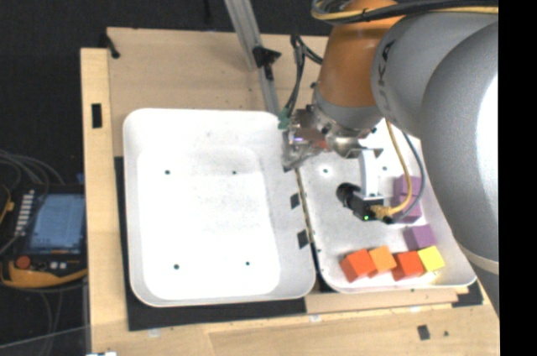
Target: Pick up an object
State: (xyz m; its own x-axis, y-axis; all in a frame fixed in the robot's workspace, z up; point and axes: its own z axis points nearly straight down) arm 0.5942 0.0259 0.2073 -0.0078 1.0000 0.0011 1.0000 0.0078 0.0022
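Note:
Several small blocks lie at the near end of the right bin (336, 220): an orange block (360, 264), a lighter orange one (383, 257), a red-orange one (409, 264) and a yellow one (432, 259). A purple block (420, 235) sits just behind them, and another purple block (411, 200) lies partly behind a yellow cable. My gripper (298, 146) hangs low over the far left corner of the right bin, close to the wall shared with the left bin. It is well apart from the blocks, and the wrist hides much of it.
The left bin (143, 178) is beside the gripper on the left. A slanted metal rail (243, 18) runs down to the bins' far edge. The bulky grey arm (445, 111) covers the right bin's far right side. A black cable fitting (352, 196) hangs over the bin.

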